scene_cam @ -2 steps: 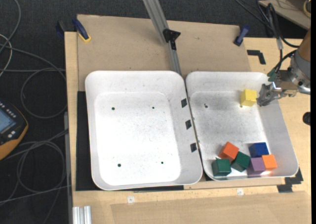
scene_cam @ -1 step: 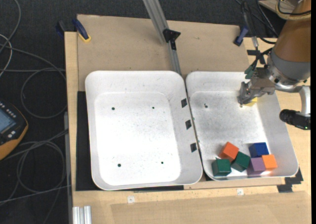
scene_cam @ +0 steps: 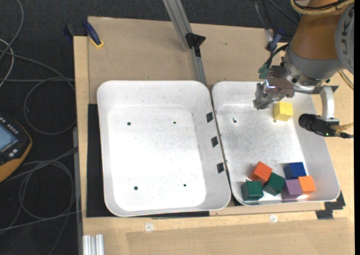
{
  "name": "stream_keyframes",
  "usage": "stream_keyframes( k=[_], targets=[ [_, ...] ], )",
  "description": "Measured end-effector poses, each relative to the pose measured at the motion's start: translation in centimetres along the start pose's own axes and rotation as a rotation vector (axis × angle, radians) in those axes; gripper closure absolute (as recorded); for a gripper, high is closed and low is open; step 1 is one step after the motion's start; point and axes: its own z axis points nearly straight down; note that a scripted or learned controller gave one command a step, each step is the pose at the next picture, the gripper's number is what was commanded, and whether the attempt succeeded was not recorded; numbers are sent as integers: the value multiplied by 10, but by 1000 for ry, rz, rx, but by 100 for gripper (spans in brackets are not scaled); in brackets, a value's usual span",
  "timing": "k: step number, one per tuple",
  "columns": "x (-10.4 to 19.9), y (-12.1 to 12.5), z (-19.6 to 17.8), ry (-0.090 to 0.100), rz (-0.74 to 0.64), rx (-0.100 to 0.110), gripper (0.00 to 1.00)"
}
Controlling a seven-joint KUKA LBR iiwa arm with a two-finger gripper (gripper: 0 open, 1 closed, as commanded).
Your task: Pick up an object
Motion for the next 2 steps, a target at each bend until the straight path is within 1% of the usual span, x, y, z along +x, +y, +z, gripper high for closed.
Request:
stream_keyframes(
  k=[1,2],
  targets=[
    [51,19,12,0,1,2,100],
    [97,36,1,1,0,1,100]
  ],
)
